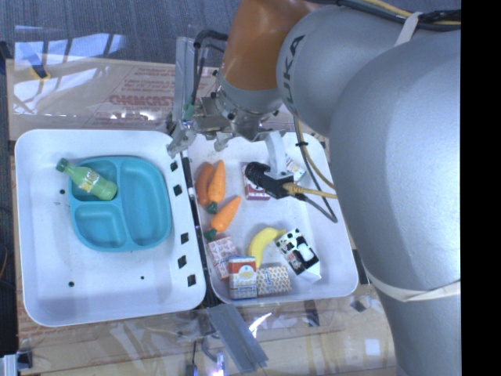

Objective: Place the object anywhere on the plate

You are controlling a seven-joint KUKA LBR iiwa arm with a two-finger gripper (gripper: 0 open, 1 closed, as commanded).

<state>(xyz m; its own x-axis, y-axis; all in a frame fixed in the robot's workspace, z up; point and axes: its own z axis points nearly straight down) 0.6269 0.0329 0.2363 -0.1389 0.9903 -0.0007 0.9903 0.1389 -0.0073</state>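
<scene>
— Where's the green bottle [88, 179]?
— Lying on the blue plate [133, 225], upper-left compartment, long axis running left to right, cap toward the plate's upper-left corner.
— And right of the plate?
— Carrots [214, 190], a banana [264, 242], small cartons [258, 279]. The gripper [200, 135] hangs above them; its grip I cannot tell.
</scene>
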